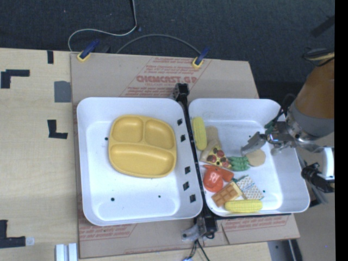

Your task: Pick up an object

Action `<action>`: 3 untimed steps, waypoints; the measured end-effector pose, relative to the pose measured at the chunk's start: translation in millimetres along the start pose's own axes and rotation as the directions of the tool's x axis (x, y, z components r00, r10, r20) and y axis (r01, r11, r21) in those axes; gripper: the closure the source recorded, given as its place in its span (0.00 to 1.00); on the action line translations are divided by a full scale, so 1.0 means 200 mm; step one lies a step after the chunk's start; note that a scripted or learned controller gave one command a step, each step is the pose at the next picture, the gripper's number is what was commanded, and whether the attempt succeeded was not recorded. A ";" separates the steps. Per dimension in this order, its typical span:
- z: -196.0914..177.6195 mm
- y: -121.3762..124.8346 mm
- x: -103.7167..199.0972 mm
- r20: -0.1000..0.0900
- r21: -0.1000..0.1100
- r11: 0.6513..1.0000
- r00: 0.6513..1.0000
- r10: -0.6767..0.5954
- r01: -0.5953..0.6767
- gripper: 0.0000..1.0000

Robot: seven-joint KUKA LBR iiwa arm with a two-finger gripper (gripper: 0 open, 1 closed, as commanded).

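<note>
The right bin (283,173) holds several toy foods. A yellow corn cob (199,133) lies along its left wall, with a pizza slice (217,157) and a green piece (237,163) beside it. A tan round piece (256,157) lies near the middle. My gripper (255,145) hangs low in this bin, just above and touching or nearly touching the tan piece. Nothing is visibly held. A red pepper (213,179), a waffle (227,193), a checkered packet (250,187) and a second corn cob (243,205) crowd the front.
The left bin (92,200) carries a yellow divided plate (143,146). A black divider (187,145) separates the bins. The arm's orange band (318,94) rises at the right. Cables (130,34) run behind the cardboard base.
</note>
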State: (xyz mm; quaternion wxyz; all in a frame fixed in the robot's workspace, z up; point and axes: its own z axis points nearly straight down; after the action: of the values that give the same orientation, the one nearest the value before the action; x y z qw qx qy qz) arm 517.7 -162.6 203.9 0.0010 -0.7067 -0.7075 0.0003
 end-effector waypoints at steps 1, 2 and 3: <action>0.62 0.06 0.15 0.004 -0.005 1.000 1.000 -0.001 0.001 0.00; 0.59 0.18 0.31 0.003 -0.004 1.000 1.000 -0.002 0.002 0.00; 0.54 0.18 0.30 0.002 -0.003 1.000 1.000 0.000 0.000 1.00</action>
State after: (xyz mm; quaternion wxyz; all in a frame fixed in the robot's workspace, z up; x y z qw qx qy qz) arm 553.3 -101.8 95.4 -0.0008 -0.7066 -0.7076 -0.0004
